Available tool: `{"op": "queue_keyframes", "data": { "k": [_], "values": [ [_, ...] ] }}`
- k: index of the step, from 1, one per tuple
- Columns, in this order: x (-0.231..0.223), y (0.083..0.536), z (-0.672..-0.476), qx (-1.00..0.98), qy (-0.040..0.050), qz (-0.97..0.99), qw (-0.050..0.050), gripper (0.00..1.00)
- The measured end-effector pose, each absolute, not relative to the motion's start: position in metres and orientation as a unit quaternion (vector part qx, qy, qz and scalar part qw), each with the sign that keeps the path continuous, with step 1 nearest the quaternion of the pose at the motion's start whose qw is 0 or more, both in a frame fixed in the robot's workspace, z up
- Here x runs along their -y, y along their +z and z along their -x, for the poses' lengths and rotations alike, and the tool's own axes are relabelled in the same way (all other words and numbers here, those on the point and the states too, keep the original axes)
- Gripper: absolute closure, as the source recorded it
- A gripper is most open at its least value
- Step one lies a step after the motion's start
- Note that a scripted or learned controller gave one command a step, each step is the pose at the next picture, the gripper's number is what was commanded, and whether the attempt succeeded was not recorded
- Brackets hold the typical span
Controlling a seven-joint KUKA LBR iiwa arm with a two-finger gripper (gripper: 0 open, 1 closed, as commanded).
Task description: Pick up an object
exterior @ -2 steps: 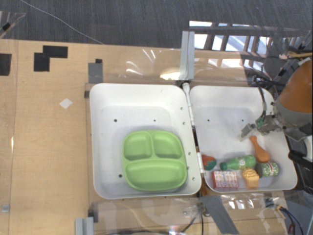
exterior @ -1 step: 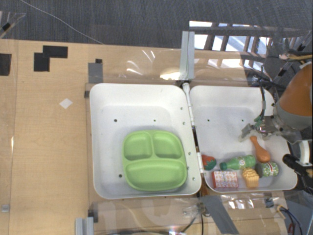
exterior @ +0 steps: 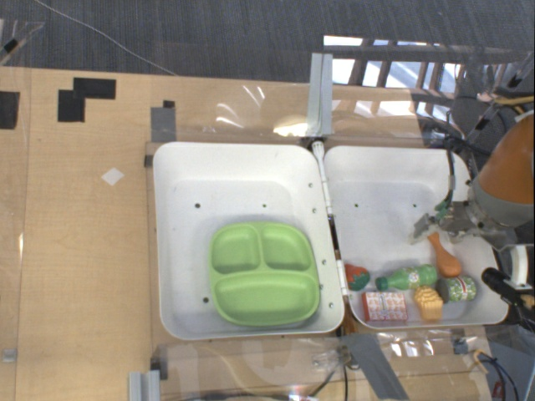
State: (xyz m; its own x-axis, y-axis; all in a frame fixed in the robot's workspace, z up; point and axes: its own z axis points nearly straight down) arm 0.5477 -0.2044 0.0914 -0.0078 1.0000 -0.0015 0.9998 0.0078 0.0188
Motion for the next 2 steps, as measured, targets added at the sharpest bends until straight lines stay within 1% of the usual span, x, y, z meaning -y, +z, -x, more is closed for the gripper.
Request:
{"op": "queue_keyframes", "data": {
  "k": [1,2],
  "values": [
    [0.203,0.104,-0.55,-0.711,0.0085,-0.703,0.009,1.0],
    [0.147,0.15,-0.584,-0.657,0.0016,-0.754,0.002,1.0]
  ]
}}
